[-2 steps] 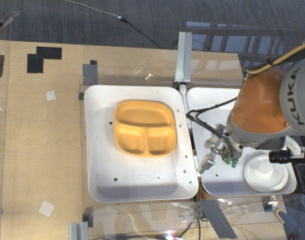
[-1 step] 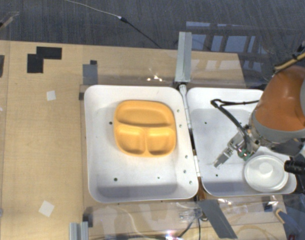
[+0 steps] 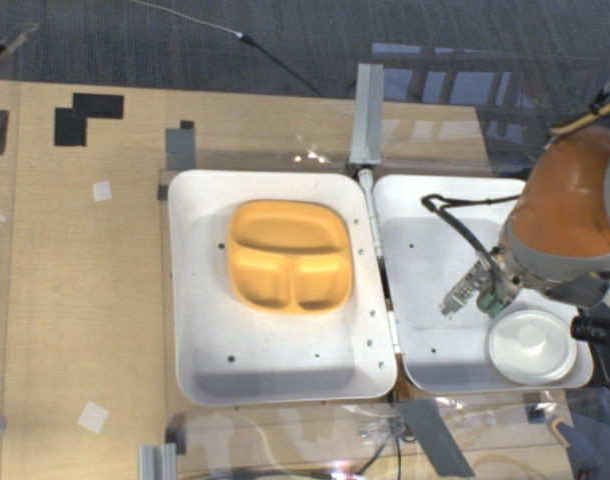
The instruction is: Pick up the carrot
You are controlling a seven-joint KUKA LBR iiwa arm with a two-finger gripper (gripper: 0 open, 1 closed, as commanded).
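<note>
step: we think we are at the start, looking for the carrot. we do not see a carrot in either bin, so we cannot tell where it is. it may be hidden under the arm.
claw: the gripper hangs low over the right bin, near the bin's middle. we see nothing between its fingers. we cannot tell if it is open or closed, it is too small and blurry.
arm: the arm comes in from 3 o'clock. it is round, smooth and orange on top, grey below. a thin black cable loops from it at 11 o'clock of the claw.
bowl: a white bowl sits at 4 o'clock of the claw, just beside it. it is round, smooth and shiny.
tray: a yellow tray lies in the left bin, well apart from the claw, at 9 o'clock. it has soft corners and three dips. it looks like smooth plastic.
bins: both are white, flat and shallow, with round corners.
next move: we think we must find the carrot first, then lower the claw right over it.
</note>
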